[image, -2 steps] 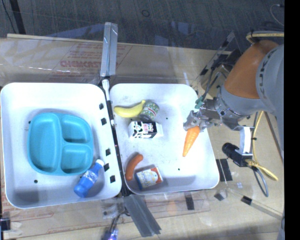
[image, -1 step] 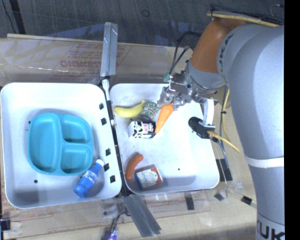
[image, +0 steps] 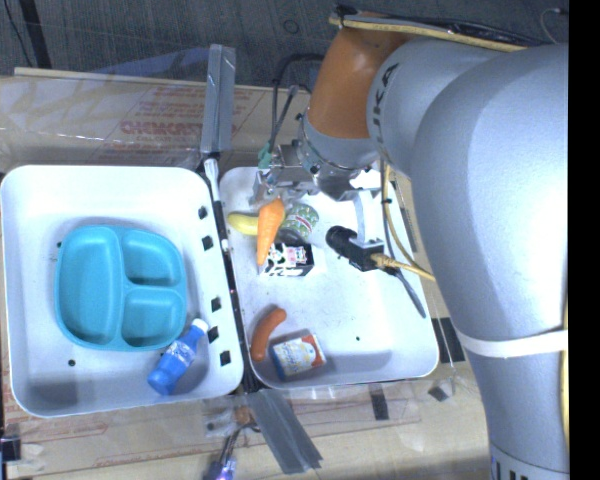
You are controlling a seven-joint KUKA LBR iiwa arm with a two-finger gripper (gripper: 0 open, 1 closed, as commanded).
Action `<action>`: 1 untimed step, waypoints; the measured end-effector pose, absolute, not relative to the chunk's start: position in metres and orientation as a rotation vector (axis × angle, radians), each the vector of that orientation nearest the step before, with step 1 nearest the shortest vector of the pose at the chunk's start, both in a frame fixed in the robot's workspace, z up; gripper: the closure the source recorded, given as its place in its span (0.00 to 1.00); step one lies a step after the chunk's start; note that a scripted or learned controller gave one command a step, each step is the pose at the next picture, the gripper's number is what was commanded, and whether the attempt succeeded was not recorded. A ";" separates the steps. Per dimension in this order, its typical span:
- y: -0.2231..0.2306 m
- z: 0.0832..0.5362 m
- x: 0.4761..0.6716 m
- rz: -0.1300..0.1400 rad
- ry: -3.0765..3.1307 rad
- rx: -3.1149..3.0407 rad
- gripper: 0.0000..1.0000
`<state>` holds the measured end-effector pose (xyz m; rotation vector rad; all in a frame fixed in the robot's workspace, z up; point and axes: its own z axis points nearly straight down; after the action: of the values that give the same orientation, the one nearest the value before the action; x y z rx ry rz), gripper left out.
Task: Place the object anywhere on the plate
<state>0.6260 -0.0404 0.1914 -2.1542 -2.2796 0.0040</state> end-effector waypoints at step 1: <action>0.063 0.191 0.598 0.007 -2.224 -2.213 1.00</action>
<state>0.5980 0.0635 0.1906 -2.2125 -2.2235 0.0070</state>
